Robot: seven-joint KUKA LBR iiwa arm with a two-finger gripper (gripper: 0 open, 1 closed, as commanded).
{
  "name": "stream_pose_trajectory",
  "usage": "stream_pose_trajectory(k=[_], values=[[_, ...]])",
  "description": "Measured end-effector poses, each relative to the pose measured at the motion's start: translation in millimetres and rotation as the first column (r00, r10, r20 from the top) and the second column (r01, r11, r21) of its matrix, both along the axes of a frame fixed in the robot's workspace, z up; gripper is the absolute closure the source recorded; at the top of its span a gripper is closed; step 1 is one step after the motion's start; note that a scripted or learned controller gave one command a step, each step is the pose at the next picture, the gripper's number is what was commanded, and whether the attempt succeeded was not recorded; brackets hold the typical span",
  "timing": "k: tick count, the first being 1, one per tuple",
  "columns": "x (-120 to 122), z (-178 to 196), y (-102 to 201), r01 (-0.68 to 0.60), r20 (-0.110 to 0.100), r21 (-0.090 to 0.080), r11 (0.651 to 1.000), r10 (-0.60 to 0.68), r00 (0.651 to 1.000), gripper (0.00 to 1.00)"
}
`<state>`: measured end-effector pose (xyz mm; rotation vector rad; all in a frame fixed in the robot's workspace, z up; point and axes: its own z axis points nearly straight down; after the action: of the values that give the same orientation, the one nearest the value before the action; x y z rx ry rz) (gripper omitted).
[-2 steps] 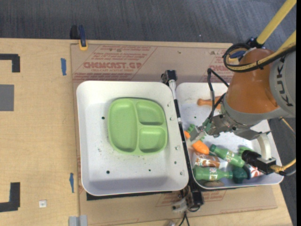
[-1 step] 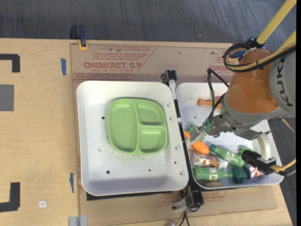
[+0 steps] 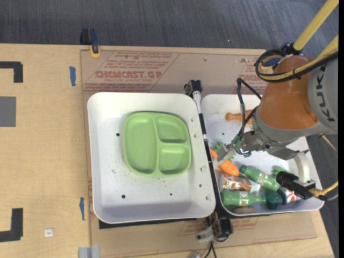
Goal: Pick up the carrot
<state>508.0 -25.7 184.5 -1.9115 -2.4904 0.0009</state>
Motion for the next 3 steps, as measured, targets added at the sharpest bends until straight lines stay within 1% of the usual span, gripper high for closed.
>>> stream_pose_trajectory(k=[3], values=[[0.0, 0.0, 0.0, 0.0, 0.0, 0.0, 1.0, 0.0, 1.0, 0.0]])
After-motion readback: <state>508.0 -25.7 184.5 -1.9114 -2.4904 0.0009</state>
